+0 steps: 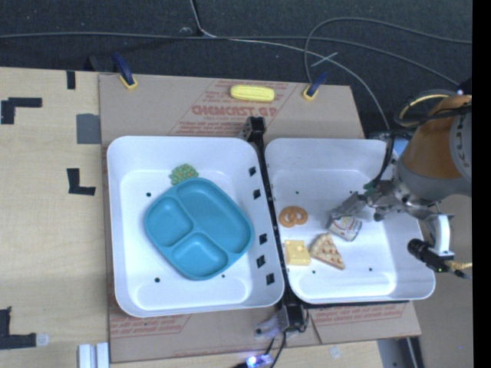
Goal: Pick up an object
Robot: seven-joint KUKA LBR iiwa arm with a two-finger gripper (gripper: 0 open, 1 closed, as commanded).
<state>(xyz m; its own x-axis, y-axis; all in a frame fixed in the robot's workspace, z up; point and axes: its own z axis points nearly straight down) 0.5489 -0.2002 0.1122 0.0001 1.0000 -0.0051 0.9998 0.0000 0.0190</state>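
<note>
- Two shallow white bins sit side by side on a bench, seen from above at a slant; the right bin [349, 286] holds the small items, the left bin [126, 282] holds a tray.
- Nearest the viewer in the right bin lie a yellow cheese-like square [296, 252] and, just beside it, a pizza-slice wedge [328, 252].
- Slightly farther back rests a small brown pretzel [292, 218], apart from the other two.
- Nothing appears lifted yet: all three toy foods lie flat on the bin floor, so the pick seems to be at its reaching or grasping stage, with the lift yet to come.
- From the right, the grey arm with its orange band [430, 148] reaches in low over the right bin.
- Its gripper [345, 225] sits at the bin floor, just above the pizza wedge; whether it is clenched, released, or around anything cannot be told.
- In the left bin a blue divided tray [198, 227] lies tilted, a small green leafy toy [183, 174] touching its far edge.
- Farthest back, a yellow corn-like toy [252, 93] lies on cardboard.
</note>
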